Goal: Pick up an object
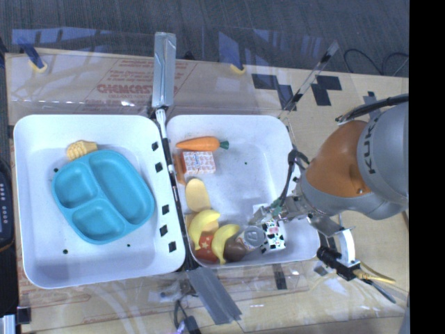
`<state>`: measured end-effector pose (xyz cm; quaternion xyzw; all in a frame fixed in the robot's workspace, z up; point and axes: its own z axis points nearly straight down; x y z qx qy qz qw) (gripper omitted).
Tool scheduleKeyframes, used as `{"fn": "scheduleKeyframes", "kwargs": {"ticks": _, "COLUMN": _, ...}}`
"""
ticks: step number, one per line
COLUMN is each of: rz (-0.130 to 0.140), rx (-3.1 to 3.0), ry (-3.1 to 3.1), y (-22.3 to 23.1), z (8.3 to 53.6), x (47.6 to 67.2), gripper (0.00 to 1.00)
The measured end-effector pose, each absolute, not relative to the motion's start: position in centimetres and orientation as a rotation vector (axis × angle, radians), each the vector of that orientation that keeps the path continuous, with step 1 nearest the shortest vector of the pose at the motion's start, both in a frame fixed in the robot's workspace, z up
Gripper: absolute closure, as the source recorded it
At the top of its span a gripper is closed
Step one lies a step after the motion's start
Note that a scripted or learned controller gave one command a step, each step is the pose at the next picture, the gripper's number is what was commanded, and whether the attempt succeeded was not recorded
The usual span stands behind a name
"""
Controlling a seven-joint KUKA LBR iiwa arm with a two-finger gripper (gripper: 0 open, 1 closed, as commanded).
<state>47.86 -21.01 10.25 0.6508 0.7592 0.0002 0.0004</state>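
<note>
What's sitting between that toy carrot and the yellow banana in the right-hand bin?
In the camera view, a small orange-and-white box lies just below the carrot, then a pale yellow oval piece, then the banana.

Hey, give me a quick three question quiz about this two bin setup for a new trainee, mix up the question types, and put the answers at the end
1. True or false: the blue divided plate lies in the left bin.
2. Which item lies nearest the far wall of the right bin? A) carrot B) banana C) spotted black-and-white item
3. Fill in: the small piece touching the plate's far left corner is a yellow ____.

Key: 1 true; 2 A; 3 corn cob.
</note>
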Motion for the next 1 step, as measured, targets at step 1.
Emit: {"fn": "scheduleKeyframes", "kwargs": {"ticks": 1, "rz": 0.002, "rx": 2.351, "ry": 2.084, "y": -20.91, "z": 9.29, "x": 56.87, "gripper": 1.0}}
